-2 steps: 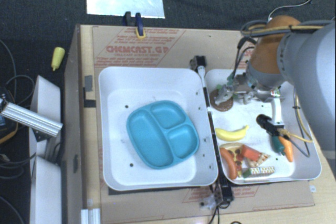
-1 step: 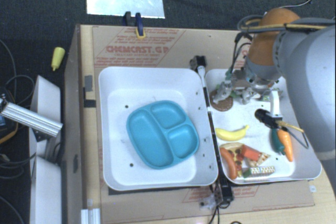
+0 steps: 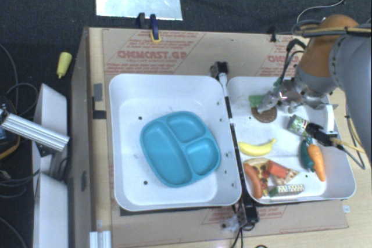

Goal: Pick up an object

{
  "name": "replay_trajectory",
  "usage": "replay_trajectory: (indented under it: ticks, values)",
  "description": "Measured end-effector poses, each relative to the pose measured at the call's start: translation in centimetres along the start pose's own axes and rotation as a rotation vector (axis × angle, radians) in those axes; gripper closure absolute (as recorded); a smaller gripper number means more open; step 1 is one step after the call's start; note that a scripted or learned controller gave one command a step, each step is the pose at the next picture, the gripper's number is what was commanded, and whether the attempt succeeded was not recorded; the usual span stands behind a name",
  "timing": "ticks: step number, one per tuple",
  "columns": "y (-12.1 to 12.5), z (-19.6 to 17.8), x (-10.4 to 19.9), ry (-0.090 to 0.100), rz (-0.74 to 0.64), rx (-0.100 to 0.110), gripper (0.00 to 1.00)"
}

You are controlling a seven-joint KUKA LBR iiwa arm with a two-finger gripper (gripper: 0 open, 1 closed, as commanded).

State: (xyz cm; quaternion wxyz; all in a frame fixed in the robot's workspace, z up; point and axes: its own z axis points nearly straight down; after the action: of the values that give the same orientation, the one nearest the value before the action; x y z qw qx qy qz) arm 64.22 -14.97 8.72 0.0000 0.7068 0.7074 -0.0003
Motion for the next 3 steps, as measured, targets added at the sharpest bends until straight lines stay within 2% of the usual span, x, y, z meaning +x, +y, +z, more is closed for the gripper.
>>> replay_trajectory:
  ticks: [1, 2, 3]
  values:
    - [-5.3, -0.1, 0.6, -0.001, 0.0, -0.01, 0.0]
    - [0.1, 0.1, 1.4, 0.003, 0.006, 0.018, 0.0]
    - [0.5, -0.7, 6.3, 0.004, -0.001, 0.014, 0.0]
